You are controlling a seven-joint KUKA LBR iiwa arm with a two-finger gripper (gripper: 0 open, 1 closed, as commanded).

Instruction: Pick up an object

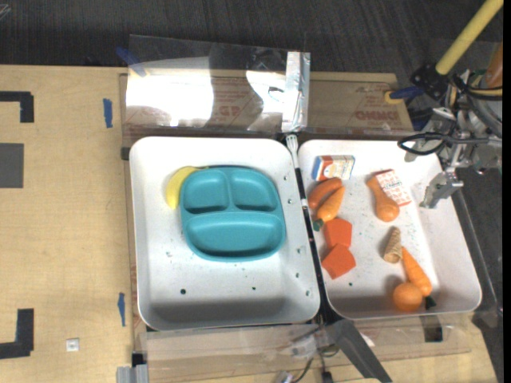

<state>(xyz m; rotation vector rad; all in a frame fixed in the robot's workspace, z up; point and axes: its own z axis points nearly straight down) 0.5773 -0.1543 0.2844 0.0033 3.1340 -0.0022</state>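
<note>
The pick looks barely begun. The metal two-finger gripper (441,191) hangs at the outer edge of the right-hand shallow white plastic bin (467,246), and nothing sits between its parts, so no object is held. Whether it stands wide or narrow I cannot tell at this size.

Every candidate lies on the bin floor, on the side of the gripper toward the other bin. Nearest are a small orange-and-white carton (393,187) and the orange carrot-shaped piece (386,206) touching it. Below the gripper in the view lie a tan ridged cone (391,246), a slim orange carrot (414,267) and a round orange fruit (407,296). Farther off, by the wall between the bins, sit a white box with a blue-and-orange label (334,167), a plump orange vegetable (326,199) and two red-orange blocks (338,247).

The left-hand white bin (152,238), well apart from the gripper, holds a teal three-compartment plastic tray (232,212) over a yellow object (174,186).

Left, by my reading: choosing a target, descending, closing and lifting.
</note>
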